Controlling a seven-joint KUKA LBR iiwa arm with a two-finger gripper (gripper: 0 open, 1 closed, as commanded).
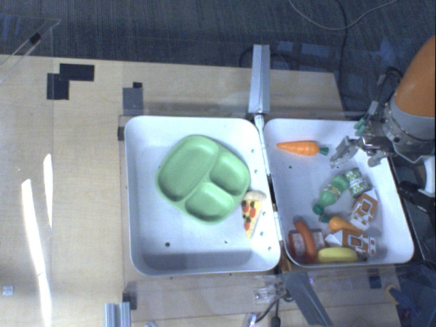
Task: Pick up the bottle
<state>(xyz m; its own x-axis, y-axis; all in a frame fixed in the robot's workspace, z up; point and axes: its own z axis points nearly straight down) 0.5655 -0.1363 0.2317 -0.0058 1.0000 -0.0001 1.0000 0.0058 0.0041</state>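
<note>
My gripper (pixel 355 148) hangs open, holding nothing, above the right bin (pixel 402 251), just beyond the green bottle (pixel 335 191).

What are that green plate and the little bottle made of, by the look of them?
The green plate looks like moulded plastic: one even matte colour, with soft rounded compartments. The bottle seems to be clear greenish plastic with a printed label, though it is too small here to be sure. The carrot is probably a plastic toy, uniformly orange and smooth.

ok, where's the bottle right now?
Lying in the right bin, mid-right, the bottle sits below the carrot, beside a small carton.
</note>
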